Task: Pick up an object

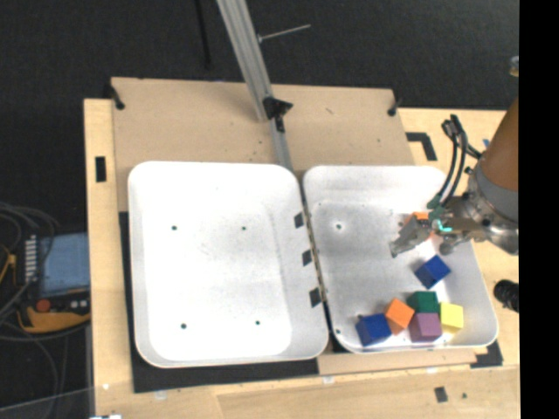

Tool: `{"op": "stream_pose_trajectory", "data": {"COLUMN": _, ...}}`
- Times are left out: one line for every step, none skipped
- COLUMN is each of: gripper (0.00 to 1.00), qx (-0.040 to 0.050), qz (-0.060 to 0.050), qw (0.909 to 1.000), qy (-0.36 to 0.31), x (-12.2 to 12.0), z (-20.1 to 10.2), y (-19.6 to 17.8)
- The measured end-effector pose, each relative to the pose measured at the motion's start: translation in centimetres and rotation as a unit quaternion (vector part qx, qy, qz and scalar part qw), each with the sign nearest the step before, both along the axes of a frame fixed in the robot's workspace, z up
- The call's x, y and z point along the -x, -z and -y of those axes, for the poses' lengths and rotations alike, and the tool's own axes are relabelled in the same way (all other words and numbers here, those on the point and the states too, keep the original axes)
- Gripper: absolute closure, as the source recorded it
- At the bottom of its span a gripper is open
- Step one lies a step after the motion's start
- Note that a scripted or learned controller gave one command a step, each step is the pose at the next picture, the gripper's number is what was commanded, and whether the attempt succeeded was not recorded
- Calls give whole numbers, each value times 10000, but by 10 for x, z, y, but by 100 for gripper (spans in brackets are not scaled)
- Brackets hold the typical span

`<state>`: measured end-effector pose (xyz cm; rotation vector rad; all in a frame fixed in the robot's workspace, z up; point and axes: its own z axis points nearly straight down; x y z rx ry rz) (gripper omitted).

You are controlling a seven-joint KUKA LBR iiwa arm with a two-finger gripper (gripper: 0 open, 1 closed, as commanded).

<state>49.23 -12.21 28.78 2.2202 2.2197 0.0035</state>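
In the right bin (349, 199) lie several small cubes. A blue cube (432, 271) sits alone toward the right wall. Along the near wall cluster another blue cube (374, 329), an orange one (400, 314), a green one (426, 302), a purple one (426, 326) and a yellow one (452, 316). My gripper (417, 238) hangs over the right side of this bin, just above and left of the lone blue cube. Its fingers point left and down, and nothing shows between them.
The left bin (218, 260) lies beside the right one. A slanted metal pole (249, 51) rises behind the bins. Cables and a small box (52, 273) sit off the bench at the left.
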Motion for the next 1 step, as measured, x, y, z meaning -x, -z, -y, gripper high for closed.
{"op": "stream_pose_trajectory", "data": {"gripper": 0, "qx": 3, "qz": -36, "qw": 10000, "qy": 14, "x": -7, "z": -4, "y": 57}}
